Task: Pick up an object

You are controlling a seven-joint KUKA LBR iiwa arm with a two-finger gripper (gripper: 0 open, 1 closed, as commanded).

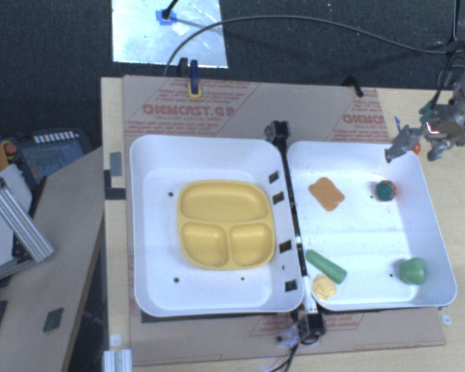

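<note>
The right bin (430,208) holds several small items: an orange flat piece (326,193), a small teal and red ball (384,191), a green cylinder (326,266), a yellow lump (324,287) and a green round piece (412,270). My gripper (418,144) hangs above the bin's far right corner, up and to the right of the teal ball. Its two fingers are spread apart with nothing between them.
The left bin (151,177) holds a yellow three-compartment tray (222,223). Both bins rest on a cardboard sheet (217,103). A black clamp (279,131) sits at the far joint of the bins. Cables cross the dark floor behind the bench.
</note>
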